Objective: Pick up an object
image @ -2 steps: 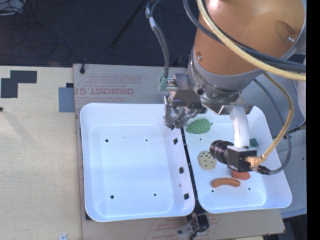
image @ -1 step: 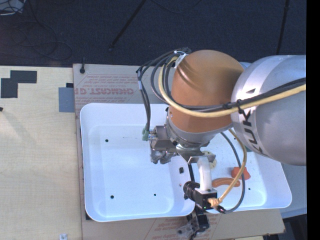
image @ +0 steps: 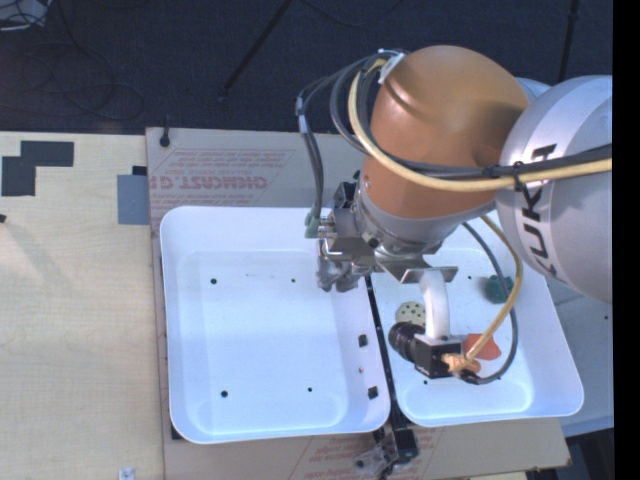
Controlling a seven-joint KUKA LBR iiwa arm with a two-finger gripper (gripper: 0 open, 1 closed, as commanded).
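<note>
While the claw (image: 340,266) hangs over the seam (image: 382,368) between the two bins, you cannot tell from above whether it is spread or pressed together, because the orange band (image: 440,118) and the wrist cover it. Nothing can be seen pinched in it.

Start on the claw's side toward the view's left. The left bin (image: 190,268) offers bare white floor with a few small dark specks, so I judge nothing there is worth a descent. Just past the claw on the other side, in the right bin (image: 560,388), lies a pale dotted disc (image: 407,312), the nearest candidate. Further from the claw sit an orange piece (image: 487,347) and, behind it, a teal piece (image: 496,288).

To do this step well, choose one thing, probably the disc. Centre the claw above it, clear of the bin wall, and come down straight. A flat disc likely needs a low, square approach, and the wall close by could catch the claw.

As for writing, red print on the cardboard (image: 215,180) behind the left bin reads upside down and is too blurred to make out. The grey arm (image: 560,168), to the claw's right in view, bears dark letters, with "KU" legible.
</note>
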